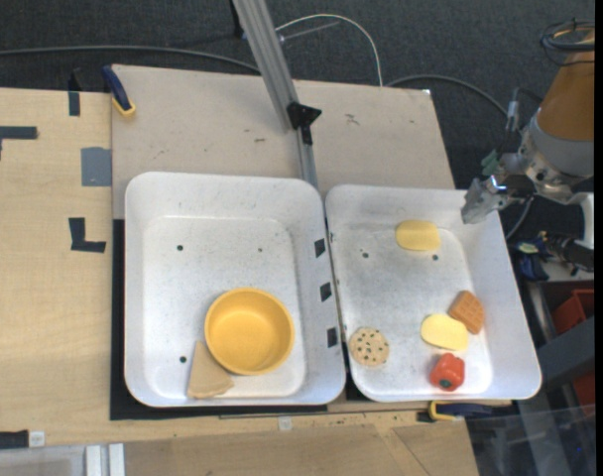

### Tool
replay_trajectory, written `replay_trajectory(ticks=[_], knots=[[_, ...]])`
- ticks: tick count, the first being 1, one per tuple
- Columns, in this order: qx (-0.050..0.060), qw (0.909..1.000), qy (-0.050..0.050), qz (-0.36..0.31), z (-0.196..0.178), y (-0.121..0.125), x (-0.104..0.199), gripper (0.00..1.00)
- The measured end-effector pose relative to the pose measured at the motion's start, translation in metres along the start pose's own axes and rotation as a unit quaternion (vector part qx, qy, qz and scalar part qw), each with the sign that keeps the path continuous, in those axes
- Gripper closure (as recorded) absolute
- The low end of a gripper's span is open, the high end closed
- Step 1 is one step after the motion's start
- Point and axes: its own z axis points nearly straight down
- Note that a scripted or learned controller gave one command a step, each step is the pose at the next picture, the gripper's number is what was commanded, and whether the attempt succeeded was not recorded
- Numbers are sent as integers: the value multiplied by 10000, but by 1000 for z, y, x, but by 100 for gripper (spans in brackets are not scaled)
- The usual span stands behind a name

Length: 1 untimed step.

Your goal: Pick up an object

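The right bin [500, 266] holds several small items: a pale yellow oval piece [418, 235] near the back, an orange waffle-like piece [468, 310], a yellow lemon-like piece [444, 332], a red pepper-like piece [447, 371] and a round cookie [369, 346]. In the left bin [143, 266] sit a yellow bowl [248, 331] and a tan wedge [208, 379]. My gripper [479, 204] hangs over the back right rim of the right bin, right of the pale yellow piece and apart from it. Nothing shows between its fingers.
A slanted metal pole [272, 53] comes down to the back edge between the bins. Cables [371, 43] run behind the bench. A blue and yellow clamp [118, 91] sits at the back left corner of the board.
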Motion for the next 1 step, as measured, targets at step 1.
replay_trajectory(ticks=[1], knots=[[15,10000,8,-2,-38,1,0,100]])
